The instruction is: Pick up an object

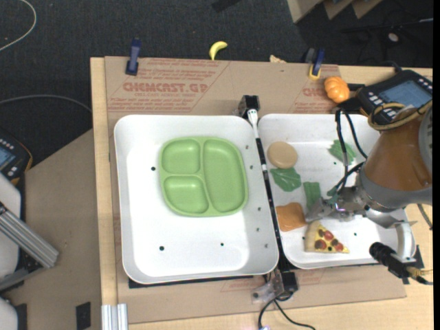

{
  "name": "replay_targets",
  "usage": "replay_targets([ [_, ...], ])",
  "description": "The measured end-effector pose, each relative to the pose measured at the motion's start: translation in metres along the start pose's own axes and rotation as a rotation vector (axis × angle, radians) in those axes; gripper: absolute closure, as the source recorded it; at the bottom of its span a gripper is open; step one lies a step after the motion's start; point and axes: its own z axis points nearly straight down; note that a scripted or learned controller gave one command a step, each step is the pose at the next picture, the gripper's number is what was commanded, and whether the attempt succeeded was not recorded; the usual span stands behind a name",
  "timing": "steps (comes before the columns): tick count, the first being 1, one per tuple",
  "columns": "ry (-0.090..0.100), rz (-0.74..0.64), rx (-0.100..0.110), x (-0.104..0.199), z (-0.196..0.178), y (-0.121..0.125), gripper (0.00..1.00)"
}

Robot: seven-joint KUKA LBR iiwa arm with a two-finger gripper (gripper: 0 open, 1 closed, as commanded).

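Pizza slice point(328, 240) just below my claw point(333, 209); grip state unclear; approach step, next descend and close

Divided plate point(203, 176) in left bin point(137, 205); pizza slice point(326, 240) in right bin point(309, 126).

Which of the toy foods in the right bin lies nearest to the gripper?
The green strip, just left of the gripper. The pizza slice lies below.

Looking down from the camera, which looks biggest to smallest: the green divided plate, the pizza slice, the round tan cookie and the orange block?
1. Green divided plate, by far.
2. Pizza slice.
3. Round tan cookie and orange block look about alike; too close to rank.
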Motion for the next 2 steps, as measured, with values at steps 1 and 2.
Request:
replay_targets([
  [1, -0.010, -0.003, -0.035, -0.0094, -0.2112, -0.0105, 0.00],
  [2, -0.007, -0.002, -0.021, -0.0084, -0.2123, -0.0115, 1.00],
])
